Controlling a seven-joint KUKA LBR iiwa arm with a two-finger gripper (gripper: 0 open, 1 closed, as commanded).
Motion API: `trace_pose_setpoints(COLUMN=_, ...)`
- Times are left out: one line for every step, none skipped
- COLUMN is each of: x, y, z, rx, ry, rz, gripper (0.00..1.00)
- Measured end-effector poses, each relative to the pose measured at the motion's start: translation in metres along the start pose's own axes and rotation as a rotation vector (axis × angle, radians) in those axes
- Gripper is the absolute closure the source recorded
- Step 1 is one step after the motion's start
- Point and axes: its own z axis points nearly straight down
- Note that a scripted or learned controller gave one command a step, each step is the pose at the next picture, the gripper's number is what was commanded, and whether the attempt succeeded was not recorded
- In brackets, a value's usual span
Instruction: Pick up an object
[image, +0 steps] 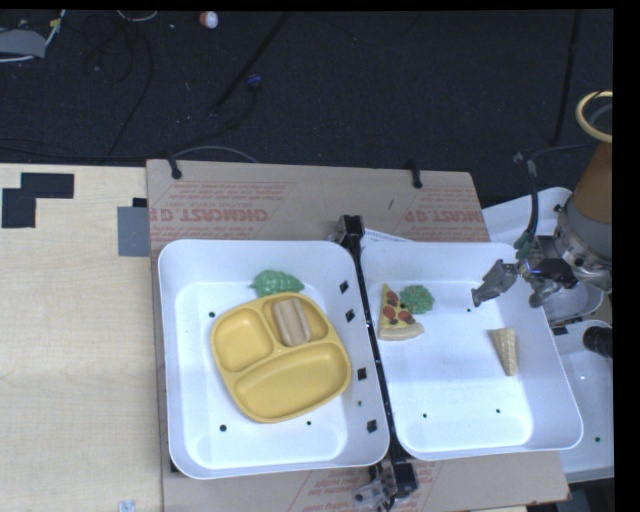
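Two white bins side by side on cardboard sheet (300, 205) over light wood bench (70, 340). Left bin (190, 290) holding yellow divided tray (280, 362), tilted a bit; hot dog toy (291, 321) in tray's upper right compartment, other two compartments bare. Green leafy toy (276, 283) just behind tray, touching its top edge, lying on bin floor.

Right bin (450, 420) holding three items: pizza slice toy (397, 314) near left wall, small green leafy piece (417, 297) just beside it at upper right, touching or nearly so. Ice cream cone toy (506, 349) well apart at right side, point toward the bottom, lying flat on bin floor.

Arm (596, 195) entering from right, orange band visible above wrist. Gripper (520, 282) hanging over right bin's upper right area, above and just beyond cone. Fingers spread apart, one dark finger (492, 283) angled left, other at right near bin rim; nothing between them. No contact with cone or any other item visible.

Black clip strip (362, 330) running along seam between bins. Dark floor with cables (250, 70) behind bench.
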Motion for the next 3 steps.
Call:
trace_pose_setpoints(x=0.000, y=0.002, z=-0.006, rx=-0.011, ry=-0.002, rz=-0.002, gripper=0.00)
trace_pose_setpoints(x=-0.003, y=0.000, z=0.057, rx=-0.004, ry=0.000, rz=-0.002, gripper=0.00)
trace_pose_setpoints(x=0.003, y=-0.001, z=0.120, rx=-0.005, ry=0.000, rz=-0.002, gripper=0.00)
